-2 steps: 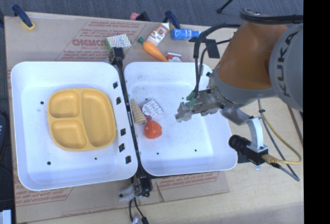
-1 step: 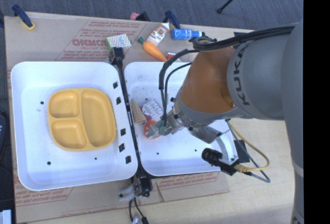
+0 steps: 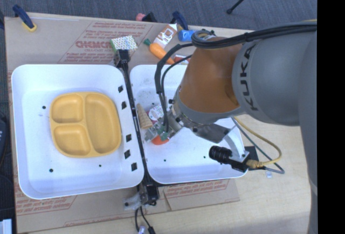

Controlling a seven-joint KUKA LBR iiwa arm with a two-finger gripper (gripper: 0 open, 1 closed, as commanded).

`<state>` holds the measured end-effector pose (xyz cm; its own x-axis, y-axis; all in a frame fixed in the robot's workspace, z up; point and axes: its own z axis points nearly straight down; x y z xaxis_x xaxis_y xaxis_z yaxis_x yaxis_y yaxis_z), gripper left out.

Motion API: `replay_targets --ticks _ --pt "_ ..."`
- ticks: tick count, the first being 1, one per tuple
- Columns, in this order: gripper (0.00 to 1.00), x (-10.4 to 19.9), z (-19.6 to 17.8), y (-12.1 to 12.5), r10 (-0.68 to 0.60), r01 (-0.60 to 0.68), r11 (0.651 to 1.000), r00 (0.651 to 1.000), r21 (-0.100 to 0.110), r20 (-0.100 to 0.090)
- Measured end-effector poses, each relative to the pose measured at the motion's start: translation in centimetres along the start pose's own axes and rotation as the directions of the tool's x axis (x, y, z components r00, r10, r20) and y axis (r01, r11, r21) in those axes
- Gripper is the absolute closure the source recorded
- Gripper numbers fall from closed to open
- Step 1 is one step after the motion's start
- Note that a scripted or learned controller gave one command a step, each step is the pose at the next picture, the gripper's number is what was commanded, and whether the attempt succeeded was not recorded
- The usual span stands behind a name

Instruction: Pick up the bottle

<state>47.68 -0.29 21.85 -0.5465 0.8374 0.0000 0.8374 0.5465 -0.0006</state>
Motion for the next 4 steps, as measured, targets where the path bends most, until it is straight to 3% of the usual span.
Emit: replay_targets --ticks 1,2,3,4 --pt "1.00 2.6 -0.7 1.7 0.113 -0.113 0.994 0.994 0.000 0.000" --pt "1.00 6.1 -2.6 3.9 0.100 -0.100 0.995 0.995 0.002 -0.001" --pt "1.00 0.0 -6.1 0.0 0.235 -0.235 0.972 0.972 0.000 0.000" --pt "1.00 2.1 1.9 1.2 0.229 -0.229 0.973 0.973 0.005 -0.002"
